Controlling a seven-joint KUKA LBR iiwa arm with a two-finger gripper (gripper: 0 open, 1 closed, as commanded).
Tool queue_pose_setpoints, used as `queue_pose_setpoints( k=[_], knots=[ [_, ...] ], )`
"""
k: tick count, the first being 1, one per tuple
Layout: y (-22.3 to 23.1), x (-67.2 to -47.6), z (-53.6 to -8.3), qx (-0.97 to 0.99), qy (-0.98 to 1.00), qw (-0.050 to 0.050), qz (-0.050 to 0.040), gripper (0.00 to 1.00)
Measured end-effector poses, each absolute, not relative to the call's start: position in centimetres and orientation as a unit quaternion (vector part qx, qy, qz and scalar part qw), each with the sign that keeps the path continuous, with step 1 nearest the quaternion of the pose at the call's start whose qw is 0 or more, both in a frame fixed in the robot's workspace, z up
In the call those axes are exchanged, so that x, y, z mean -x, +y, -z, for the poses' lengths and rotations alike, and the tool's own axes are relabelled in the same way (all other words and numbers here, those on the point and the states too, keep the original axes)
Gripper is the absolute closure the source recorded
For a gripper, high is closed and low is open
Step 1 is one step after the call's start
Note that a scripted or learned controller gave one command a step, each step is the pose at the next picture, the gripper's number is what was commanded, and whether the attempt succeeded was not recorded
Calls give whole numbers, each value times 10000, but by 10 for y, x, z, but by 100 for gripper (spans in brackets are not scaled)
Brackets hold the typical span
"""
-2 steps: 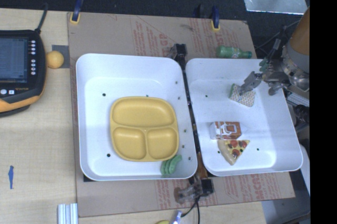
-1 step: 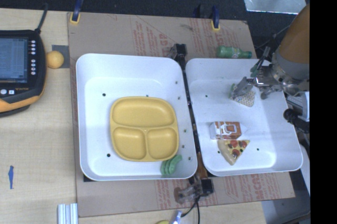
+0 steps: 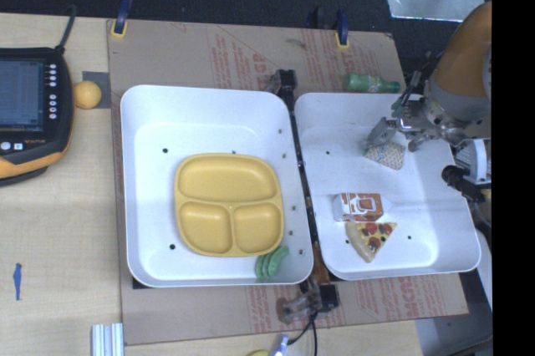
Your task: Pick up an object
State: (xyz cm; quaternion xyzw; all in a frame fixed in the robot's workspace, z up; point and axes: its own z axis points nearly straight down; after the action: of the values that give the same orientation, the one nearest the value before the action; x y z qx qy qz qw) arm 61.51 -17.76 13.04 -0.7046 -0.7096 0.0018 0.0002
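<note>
The claw (image 3: 393,135) hangs low at the right bin's (image 3: 451,258) one o'clock, directly over a speckled wedge (image 3: 386,155); its grip cannot be told.

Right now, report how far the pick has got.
Done: the arm has reached over the right bin, its gripper low above a small tan waffle-patterned piece. In hand: nothing visibly held. Left: grasp and lift; the pizza slice and the little carton lie untouched.
</note>
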Motion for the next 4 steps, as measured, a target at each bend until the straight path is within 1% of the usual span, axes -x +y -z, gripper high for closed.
queue_pose_setpoints(
  k=[1,2,3,4],
  knots=[
    [-193,-635,-94,7044,-7098,-14,-8,0],
    [-169,-611,-115,7046,-7096,10,-18,0],
    [-170,-611,-125,7041,-7100,16,-24,100],
    [-162,-546,-176,7058,-7084,11,-15,100]
  ],
)
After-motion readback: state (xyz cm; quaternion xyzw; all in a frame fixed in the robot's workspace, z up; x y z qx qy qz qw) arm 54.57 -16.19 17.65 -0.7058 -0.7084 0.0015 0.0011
